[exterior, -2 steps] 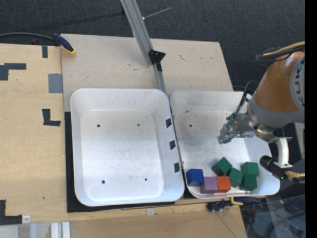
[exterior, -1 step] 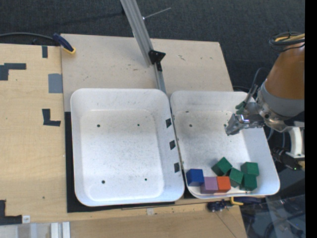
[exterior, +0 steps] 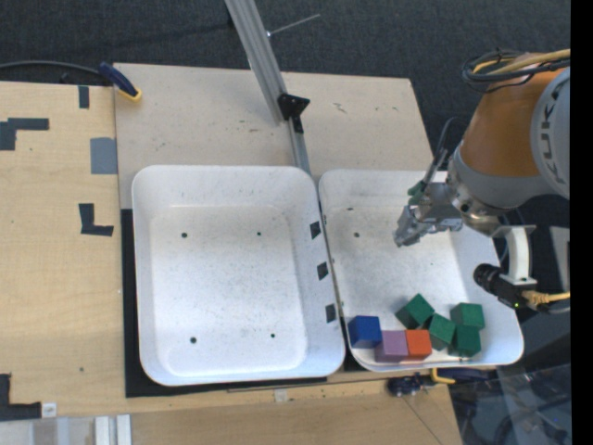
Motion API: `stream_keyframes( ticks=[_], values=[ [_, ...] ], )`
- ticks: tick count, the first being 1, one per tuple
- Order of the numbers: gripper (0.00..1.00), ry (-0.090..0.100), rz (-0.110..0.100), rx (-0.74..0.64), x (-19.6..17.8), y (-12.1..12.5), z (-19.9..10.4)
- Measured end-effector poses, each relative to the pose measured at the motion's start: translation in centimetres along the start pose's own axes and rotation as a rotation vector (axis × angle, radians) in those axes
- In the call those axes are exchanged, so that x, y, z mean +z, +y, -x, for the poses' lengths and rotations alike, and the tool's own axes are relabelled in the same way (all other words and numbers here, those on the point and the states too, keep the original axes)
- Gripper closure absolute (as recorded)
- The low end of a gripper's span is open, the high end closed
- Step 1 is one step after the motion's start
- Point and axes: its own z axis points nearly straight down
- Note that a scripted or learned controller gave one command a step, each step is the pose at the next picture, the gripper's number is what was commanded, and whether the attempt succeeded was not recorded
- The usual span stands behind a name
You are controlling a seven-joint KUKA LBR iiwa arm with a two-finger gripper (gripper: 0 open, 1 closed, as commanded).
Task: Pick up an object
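Camera view: a fixed look down, at a slant, on two white bins set side by side on a wooden bench.
Near edge: a cluster of small blocks lies in the right bin [exterior: 389, 202], packed into its near right corner.
Blocks: a blue cube [exterior: 365, 330] sits nearest the divide between the bins; a purple cube [exterior: 395, 344] and an orange cube [exterior: 418, 343] touch side by side just right of it.
Green blocks: one [exterior: 417, 311] lies tilted behind the orange cube, and three more [exterior: 460, 327] crowd the bin's right wall, touching or nearly so.
Left bin [exterior: 222, 179]: its floor shows dark specks and four small dots.
Gripper [exterior: 405, 238]: it hangs over the middle of the right bin, farther back than the blocks and well apart from them, tips pointing down and to the left.
Fingers: they look close together with nothing between them, but whether they are parted or pressed tight I cannot tell at this size.
Arm [exterior: 519, 146]: grey, with a broad orange band above the wrist, it reaches in from the right and bends down toward the bin; cables loop over its top.
Far side: a grey metal rail [exterior: 259, 49] runs at a slant from the top of the view down to the gap between the bins.
Far left: a blue and yellow clamp [exterior: 120, 79] sits on the bench's corner.
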Motion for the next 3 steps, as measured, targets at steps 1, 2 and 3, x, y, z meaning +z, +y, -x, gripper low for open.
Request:
stream_keyframes(
  ticks=[1, 2, 3],
  values=[
    [1.00, 0.001, 0.000, -0.002, 0.3, 2.2, -6.0],
    [1.00, 0.001, 0.001, -0.002, 0.7, 5.2, -10.6],
    [1.00, 0.001, 0.002, -0.001, 0.1, 7.2, -15.1]
  ],
)
